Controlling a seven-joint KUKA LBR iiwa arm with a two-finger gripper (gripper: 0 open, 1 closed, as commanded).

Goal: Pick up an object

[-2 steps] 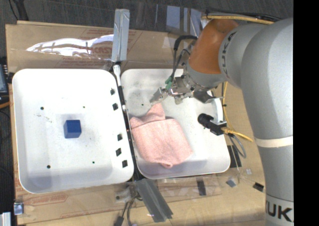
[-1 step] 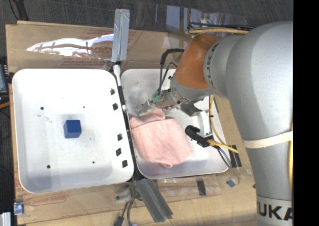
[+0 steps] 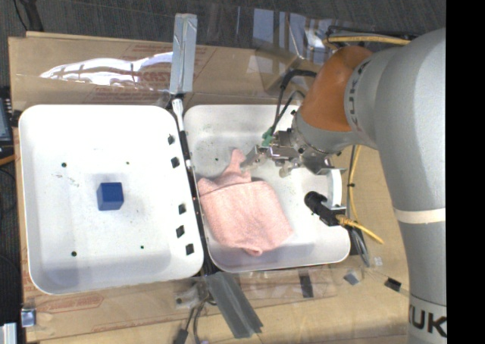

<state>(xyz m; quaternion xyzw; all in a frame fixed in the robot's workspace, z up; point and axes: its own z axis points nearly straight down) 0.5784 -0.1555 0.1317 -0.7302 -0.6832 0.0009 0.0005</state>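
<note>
The pink cloth (image 3: pixel 244 212) lies crumpled in the right-hand bin (image 3: pixel 220 126), low and centre in the frame, its bulk a rounded heap toward the bin's lower edge and one corner drawn up into a peak toward the upper left of the heap. The gripper (image 3: pixel 261 151) sits at that peak, hanging from the orange-banded wrist just right of centre; whether it is spread or closed on the fabric cannot be told, since the tip is small and blends with the metal hardware around it, so no hold can be claimed.

As a thing to handle, the cloth looks light, limp and easily bunched. It should not slip much, but it will drape and trail, and a pinch on one thin layer may let it slide free. The raised corner or a thick fold along the heap's upper edge seems the best purchase.

A small blue cube (image 3: pixel 111 195) rests in the left-hand bin (image 3: pixel 45 130), well apart, rigid and compact, best taken across two opposite flat faces
</note>
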